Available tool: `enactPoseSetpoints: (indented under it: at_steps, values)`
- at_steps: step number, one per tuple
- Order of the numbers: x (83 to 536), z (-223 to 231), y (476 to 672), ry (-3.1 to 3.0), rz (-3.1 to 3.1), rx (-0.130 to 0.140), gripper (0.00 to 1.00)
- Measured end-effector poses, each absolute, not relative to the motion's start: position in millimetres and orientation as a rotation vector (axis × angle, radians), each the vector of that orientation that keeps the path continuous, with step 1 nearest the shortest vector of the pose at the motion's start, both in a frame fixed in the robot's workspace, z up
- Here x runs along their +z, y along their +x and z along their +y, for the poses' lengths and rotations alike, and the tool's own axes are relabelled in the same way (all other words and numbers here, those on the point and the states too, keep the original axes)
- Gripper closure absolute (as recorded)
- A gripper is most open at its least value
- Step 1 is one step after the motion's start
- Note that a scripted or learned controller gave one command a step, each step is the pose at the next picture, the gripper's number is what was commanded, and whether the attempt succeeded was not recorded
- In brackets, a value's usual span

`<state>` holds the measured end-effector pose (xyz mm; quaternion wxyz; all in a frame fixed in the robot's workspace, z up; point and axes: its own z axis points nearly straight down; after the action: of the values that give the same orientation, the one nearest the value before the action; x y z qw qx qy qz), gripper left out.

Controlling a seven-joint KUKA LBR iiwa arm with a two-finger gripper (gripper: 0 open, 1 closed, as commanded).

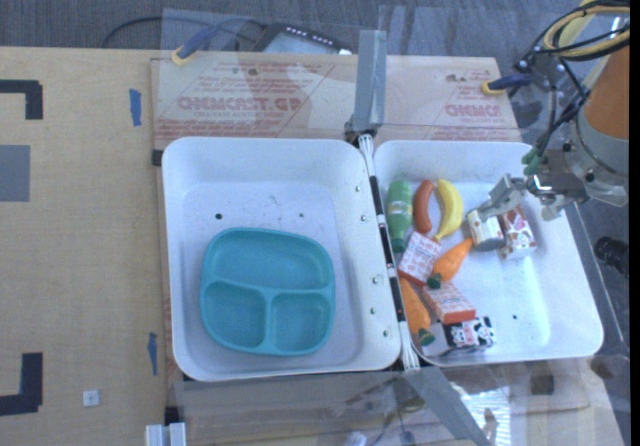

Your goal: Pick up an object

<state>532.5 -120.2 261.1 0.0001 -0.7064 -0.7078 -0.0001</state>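
My gripper [503,202] hangs over the right part of the right bin [575,319], reaching in from the right edge. Just below its tip lie a small white and brown box [484,229] and a red and white carton [518,235], close together. Whether the gripper touches either one is unclear. Further left in the same bin lie a yellow banana [449,207], a red-brown sausage [425,206], a green toy vegetable [399,211], an orange carrot [452,261] and a red and white packet [419,256].
The left bin [190,174] holds a teal divided plate [267,290]. Near the right bin's front-left corner lie an orange piece [415,306], a red box [453,302] and a black and white carton [470,333]. Cables [560,54] hang by the arm at the upper right.
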Motion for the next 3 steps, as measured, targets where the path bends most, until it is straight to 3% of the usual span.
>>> enactPoseSetpoints:
  at_steps: [1, 2, 3]
  values:
    - [130.2, -145.2, 552.7, -2.306, -2.133, -0.001, 0.0]
    - [101.4, -128.4, 599.2, -2.281, -2.2, -0.022, 0.0]
    - [105.2, -126.6, 598.0, -2.278, -2.192, -0.023, 1.0]
